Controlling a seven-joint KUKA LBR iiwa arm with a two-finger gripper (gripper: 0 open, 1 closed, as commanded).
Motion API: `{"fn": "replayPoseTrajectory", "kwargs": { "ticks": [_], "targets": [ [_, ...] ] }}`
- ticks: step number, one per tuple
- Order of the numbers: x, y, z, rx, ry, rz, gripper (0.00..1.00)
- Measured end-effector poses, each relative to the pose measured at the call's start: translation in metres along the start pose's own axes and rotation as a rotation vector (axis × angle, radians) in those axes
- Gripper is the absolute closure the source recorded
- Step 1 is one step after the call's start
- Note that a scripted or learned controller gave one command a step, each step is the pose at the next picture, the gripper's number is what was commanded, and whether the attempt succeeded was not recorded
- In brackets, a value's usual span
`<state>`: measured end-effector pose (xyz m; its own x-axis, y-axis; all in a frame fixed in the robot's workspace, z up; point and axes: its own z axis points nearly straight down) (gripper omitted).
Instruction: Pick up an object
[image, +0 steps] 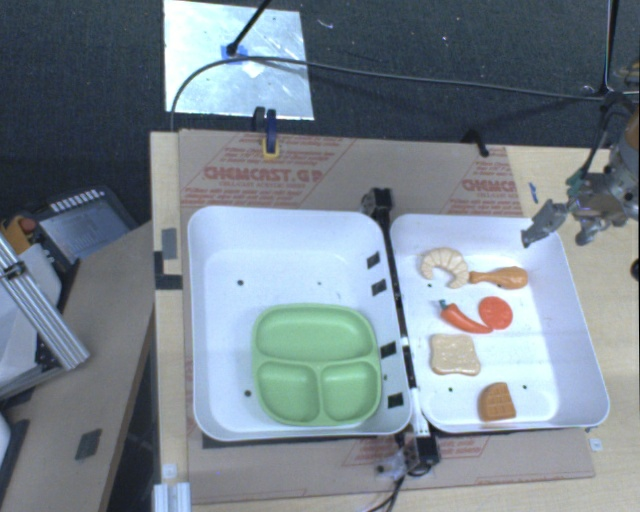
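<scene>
Now my gripper hangs over the right bin's far edge, fingers apparently spread and holding nothing. Below lie a croissant, drumstick, chili pepper, tomato, toast and cookie. A green divided plate sits in the left bin.

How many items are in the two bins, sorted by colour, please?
Green: 1, the divided plate in the left bin
Red: 2, the chili pepper and the tomato
Tan or brown: 4, the croissant, drumstick, bread slice and cookie, all in the right bin
Total: 7
</scene>
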<state>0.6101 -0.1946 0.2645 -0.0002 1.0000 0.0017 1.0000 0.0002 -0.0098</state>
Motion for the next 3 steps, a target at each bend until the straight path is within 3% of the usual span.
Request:
{"fn": "replayPoseTrajectory", "kwargs": {
  "ticks": [1,3],
  "targets": [
    [0.001,0.002,-0.007,-0.012,-0.002,-0.003,0.00],
    [-0.007,0.002,0.077,-0.009,-0.002,-0.001,0.00]
  ]
}}
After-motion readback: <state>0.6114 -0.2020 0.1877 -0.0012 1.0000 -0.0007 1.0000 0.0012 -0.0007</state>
